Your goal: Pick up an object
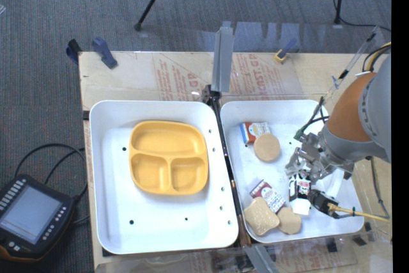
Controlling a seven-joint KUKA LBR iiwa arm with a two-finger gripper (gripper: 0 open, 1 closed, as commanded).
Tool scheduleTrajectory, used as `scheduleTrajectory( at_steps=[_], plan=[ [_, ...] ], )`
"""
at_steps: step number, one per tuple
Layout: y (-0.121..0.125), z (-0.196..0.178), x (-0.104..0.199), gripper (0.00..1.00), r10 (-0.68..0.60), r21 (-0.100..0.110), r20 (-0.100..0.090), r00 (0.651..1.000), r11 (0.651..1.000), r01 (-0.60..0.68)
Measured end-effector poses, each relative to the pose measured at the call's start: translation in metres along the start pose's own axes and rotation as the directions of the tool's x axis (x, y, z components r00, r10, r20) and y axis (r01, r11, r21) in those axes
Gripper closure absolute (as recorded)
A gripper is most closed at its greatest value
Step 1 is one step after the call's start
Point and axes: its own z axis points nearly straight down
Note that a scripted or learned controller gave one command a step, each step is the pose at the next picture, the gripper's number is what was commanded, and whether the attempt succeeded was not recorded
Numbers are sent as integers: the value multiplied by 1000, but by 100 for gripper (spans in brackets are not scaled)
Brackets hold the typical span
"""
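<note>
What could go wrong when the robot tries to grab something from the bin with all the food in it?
The toast slice and the small round cookie lie touching in the bin's near corner, so the tool might nudge both or catch neither. Both look flat, which may give little to grip. The small packet lies close beside them and could get bumped. The right bin's wall may also block a low approach.

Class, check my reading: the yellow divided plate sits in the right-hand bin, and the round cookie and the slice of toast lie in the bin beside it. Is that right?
Not quite. The camera view shows the yellow divided plate in the left bin, not the right. The round cookie and the slice of toast lie in the right bin beside it.
</note>
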Motion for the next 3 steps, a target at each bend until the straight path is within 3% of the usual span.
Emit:
scheduleTrajectory(
  at_steps=[1,2,3],
  plan=[
    [45,8,12,100,281,-6,-3,960,960,-281],
    [91,-45,42,100,611,-1,-1,791,791,-611],
    [90,-45,42,0,611,0,-1,791,791,-611]
  ],
)
